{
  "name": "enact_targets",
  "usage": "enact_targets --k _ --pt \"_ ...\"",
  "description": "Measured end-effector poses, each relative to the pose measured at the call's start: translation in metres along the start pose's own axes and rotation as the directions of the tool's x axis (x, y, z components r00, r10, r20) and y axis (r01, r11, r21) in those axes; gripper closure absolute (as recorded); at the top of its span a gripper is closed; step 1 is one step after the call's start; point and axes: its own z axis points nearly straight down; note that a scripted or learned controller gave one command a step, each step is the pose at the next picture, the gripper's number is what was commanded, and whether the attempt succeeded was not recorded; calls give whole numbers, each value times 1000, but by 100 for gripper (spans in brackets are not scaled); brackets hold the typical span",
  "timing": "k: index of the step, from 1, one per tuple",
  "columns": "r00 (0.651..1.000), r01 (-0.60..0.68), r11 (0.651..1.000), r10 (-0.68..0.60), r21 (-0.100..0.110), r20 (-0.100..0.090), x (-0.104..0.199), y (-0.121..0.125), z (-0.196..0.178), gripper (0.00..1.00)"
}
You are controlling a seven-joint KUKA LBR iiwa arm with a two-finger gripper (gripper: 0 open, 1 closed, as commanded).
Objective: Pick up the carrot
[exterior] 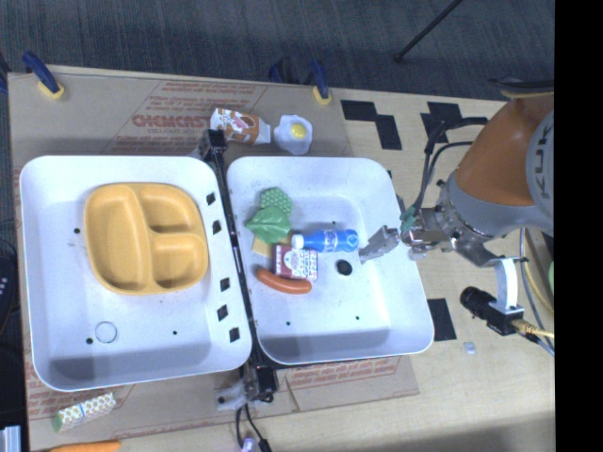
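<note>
Rightward, gripper [381, 243] beside carrot [284, 282].

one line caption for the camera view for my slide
Robot hand at the right bin's edge, beside a blue bottle; yellow tray in the left bin.

Single fixed camera above bench [396, 121] — looks down at slant, both bins [38, 281] in frame — arm [509, 168] entering from right

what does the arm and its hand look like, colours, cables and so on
The arm is a bulky rounded body, grey with a broad orange band above the wrist. A thin dark cable loops along its left side. The hand is a small grey metal piece with slim fingers, mounted past a cluttered wrist block with a touch of green. Below it sits a white bracket with a black cylindrical part.
</note>
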Motion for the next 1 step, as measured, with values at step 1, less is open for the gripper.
enact_targets --k 1 --pt "988 -157 988 157 2 -1 78 -28 90 0"
